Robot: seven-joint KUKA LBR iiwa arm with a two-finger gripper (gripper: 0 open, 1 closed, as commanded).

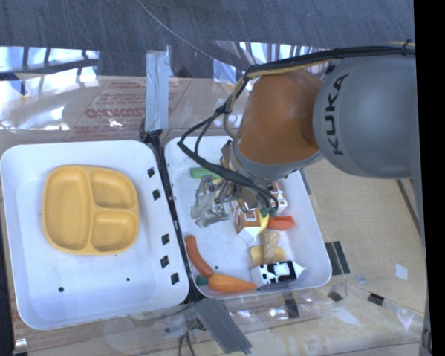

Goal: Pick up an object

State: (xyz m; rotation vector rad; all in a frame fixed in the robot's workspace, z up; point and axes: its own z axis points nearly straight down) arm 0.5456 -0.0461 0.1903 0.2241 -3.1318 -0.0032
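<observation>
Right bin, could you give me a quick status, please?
Gripper low in right bin, fingers unclear. Sausage, carrot lying free. Arm covers bin's top.

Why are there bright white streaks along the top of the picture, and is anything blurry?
In the camera view, the streaks are glare off the clear plastic sheeting behind the shallow white bins; the grey and orange robot arm looms large and slightly soft, shading the small toys beneath it, while the yellow divided plastic tray looks evenly lit and sharp.
</observation>
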